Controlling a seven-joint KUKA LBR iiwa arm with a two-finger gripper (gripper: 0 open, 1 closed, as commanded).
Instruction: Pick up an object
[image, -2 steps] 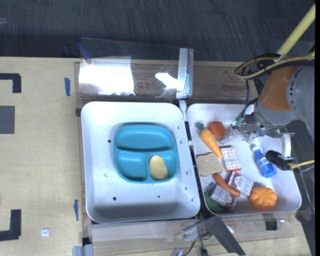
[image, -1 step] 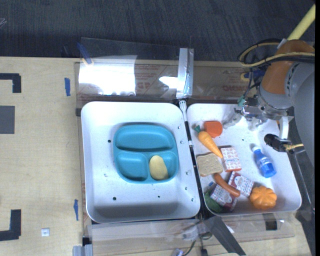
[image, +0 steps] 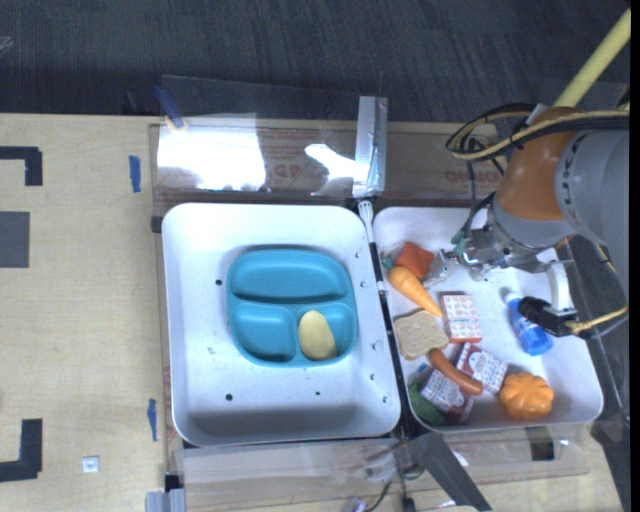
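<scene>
My gripper (image: 470, 250) hovers over the right bin (image: 585, 385), far end, beside the carrot (image: 415, 288); I cannot tell its claw's state. Nothing is lifted; the pick remains.

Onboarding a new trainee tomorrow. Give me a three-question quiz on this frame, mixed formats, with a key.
1. True or false: the yellow egg-shaped item lies in a compartment of the blue tray, in the left bin.
2. Multiple choice: what lies in the near right corner of the right bin? A) the carrot B) the small orange pumpkin C) the bread slice
3. Fill in: the arm's claw is over the ____ bin.

Key: 1 true; 2 B; 3 right
</scene>
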